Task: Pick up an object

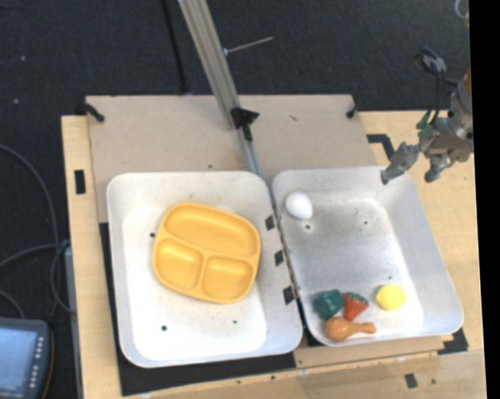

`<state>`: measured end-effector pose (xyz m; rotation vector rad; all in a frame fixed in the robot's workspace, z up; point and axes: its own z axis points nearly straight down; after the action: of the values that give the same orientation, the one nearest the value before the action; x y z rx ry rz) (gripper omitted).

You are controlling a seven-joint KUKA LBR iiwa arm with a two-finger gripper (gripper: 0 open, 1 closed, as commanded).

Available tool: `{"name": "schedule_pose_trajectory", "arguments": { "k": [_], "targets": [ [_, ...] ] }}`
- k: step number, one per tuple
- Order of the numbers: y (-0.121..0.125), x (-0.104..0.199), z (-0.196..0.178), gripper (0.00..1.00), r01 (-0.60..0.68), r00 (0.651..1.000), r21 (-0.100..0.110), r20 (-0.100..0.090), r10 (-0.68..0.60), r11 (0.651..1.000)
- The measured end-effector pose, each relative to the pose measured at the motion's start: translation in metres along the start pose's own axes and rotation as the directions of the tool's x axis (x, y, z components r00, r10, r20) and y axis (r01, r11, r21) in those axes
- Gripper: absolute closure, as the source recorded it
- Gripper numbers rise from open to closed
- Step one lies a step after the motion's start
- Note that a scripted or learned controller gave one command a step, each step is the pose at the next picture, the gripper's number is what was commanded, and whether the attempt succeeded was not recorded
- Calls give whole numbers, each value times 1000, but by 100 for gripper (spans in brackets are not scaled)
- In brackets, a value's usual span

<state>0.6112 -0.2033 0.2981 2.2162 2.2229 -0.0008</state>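
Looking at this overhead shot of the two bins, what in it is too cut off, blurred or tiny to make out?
- Arm, camera view: cut off by the right edge; just the gripper end shows above the right bin corner.
- Green item and red item: too small and blurred to identify, pressed together beside the orange drumstick-shaped toy.
- Grey device, bottom left: cropped by the frame.

No text, label, brand, number or sign can be read anywhere in the camera view. The yellow divided plate (207, 253) at about 9 o'clock from the frame's middle bears no print. The two white bins (134, 241) (417, 229) are unmarked. The screen of the device (17, 362) at 8 o'clock near the frame's corner glows pale, but anything on it is too small and blurred to make out.
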Motion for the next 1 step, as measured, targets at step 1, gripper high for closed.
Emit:
{"name": "schedule_pose_trajectory", "arguments": {
  "k": [1],
  "targets": [
    [0, 0, 0, 0, 0, 1000, 0, 1, 0, 1000]
  ]
}}
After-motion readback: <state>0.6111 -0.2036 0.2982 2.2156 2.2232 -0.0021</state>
